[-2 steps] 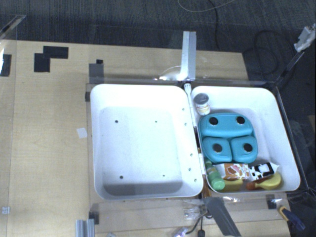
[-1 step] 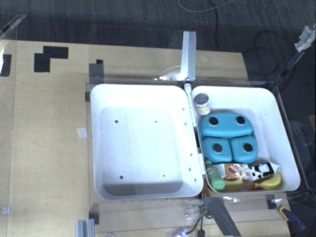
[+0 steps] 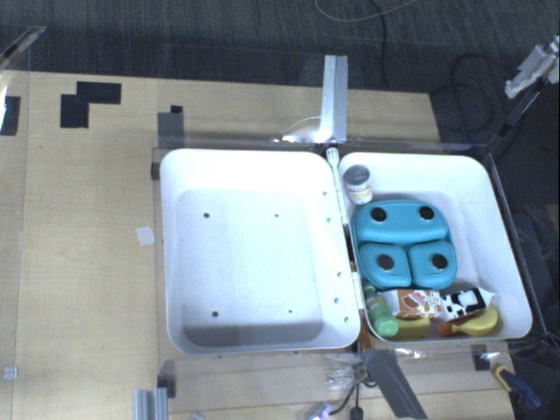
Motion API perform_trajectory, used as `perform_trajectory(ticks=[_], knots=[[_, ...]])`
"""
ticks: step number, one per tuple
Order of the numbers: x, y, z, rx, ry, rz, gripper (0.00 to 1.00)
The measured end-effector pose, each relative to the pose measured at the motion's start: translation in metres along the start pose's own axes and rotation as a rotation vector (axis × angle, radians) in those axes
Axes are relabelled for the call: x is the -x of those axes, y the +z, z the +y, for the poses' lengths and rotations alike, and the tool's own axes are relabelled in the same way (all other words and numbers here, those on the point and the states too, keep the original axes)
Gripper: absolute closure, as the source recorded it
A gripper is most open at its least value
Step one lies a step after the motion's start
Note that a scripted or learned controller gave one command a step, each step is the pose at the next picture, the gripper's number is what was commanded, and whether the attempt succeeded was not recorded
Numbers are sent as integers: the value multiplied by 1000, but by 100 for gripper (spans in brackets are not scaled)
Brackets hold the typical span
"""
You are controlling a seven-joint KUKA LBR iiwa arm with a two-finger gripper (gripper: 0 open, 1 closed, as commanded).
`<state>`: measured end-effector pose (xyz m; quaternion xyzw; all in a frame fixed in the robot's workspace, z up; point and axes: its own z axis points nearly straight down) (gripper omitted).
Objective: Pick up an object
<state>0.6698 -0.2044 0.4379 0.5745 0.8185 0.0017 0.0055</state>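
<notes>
One fixed cam above bench [image 3: 79, 261], angled down, mid-range, both bins w/ left bin [image 3: 249, 252] centred, floor beyond

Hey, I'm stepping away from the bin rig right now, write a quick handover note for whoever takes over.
Right bin: three teal blocks in the middle, a small grey-lidded container at the far left corner, and a jumble along the near edge including a green-capped bottle, a colourful packet and a yellow item.
Left bin: bare white floor.
Done: nothing lifted; everything lies in the right bin.
Left: pick up one object. The teal blocks look the most exposed.
</notes>
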Motion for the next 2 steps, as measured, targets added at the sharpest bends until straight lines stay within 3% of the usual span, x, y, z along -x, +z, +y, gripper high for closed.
perform_trajectory(ticks=[1,2], knots=[[-56,-1,-61,-1,-82,1,0],[-31,111,-89,-5,141,3,0]])
